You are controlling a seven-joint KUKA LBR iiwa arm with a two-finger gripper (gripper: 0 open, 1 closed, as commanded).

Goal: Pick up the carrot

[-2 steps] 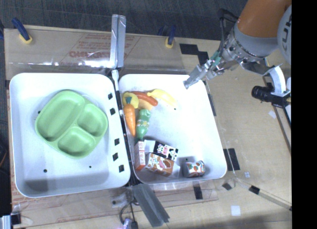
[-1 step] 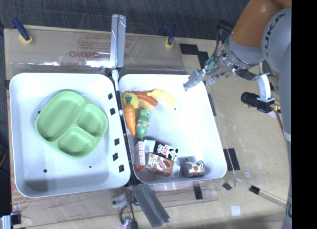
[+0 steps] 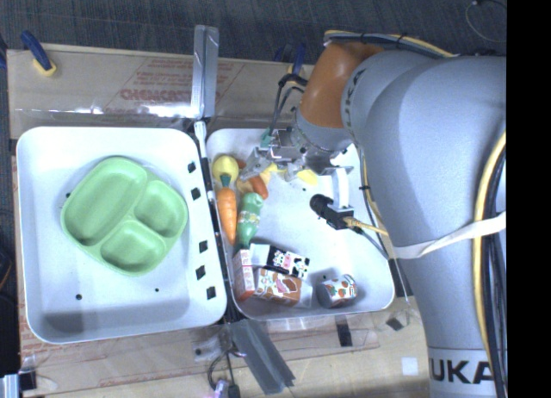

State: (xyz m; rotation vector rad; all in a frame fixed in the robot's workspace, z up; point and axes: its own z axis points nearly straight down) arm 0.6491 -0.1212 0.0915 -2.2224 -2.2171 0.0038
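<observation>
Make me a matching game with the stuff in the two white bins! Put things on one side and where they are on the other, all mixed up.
Things:
1. green plate
2. carrot
3. yellow lemon
4. small can

Places:
A. near corner of the right bin
B. alone in the left bin
C. far end of the right bin, by its left wall
D. along the right bin's left wall, beside a green vegetable

Pairs: 1-B, 2-D, 3-C, 4-A

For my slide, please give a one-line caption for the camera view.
KUKA arm reaches into the right bin, gripper above toy food, near the carrot.
</observation>
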